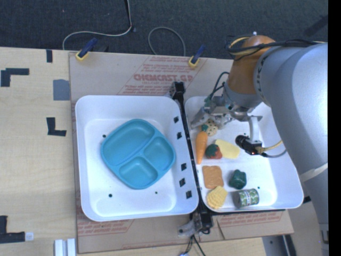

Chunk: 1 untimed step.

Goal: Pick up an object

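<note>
My gripper [212, 118] hangs low over the far left part of the right bin [282, 196], fingers spread and open. A small speckled beige piece [211, 127] lies just in front of the fingertips, not held. Close by lie an orange carrot [201, 146], a red and green piece [213, 151] and a pale yellow wedge [229, 149]. Nearer the front are a tan cracker [212, 176], a dark green pepper [237, 179], a yellow ridged piece [216, 197] and a small green can [247, 198].
The left bin [88, 116] holds a blue divided plate [138, 152]. A black divider with clips [184, 143] runs between the bins. The grey arm [298, 105] covers the right bin's far right side. Cables [165, 36] lie behind the bench.
</note>
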Motion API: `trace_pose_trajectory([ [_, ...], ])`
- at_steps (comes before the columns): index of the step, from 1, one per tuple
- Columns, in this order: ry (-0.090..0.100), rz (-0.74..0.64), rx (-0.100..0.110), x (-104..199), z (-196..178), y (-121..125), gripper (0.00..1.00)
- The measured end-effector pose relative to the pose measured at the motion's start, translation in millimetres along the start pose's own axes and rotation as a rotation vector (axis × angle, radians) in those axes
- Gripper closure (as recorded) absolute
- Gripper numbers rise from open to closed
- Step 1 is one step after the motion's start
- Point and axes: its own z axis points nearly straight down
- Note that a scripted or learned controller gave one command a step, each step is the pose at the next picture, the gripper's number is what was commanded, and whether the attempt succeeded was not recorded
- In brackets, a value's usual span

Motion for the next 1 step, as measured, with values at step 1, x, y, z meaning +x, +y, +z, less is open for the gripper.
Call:
trace_pose_trajectory([
  [1,0.0,-0.001,-0.002,-3.4,-0.3,-4.9,0.0],
])
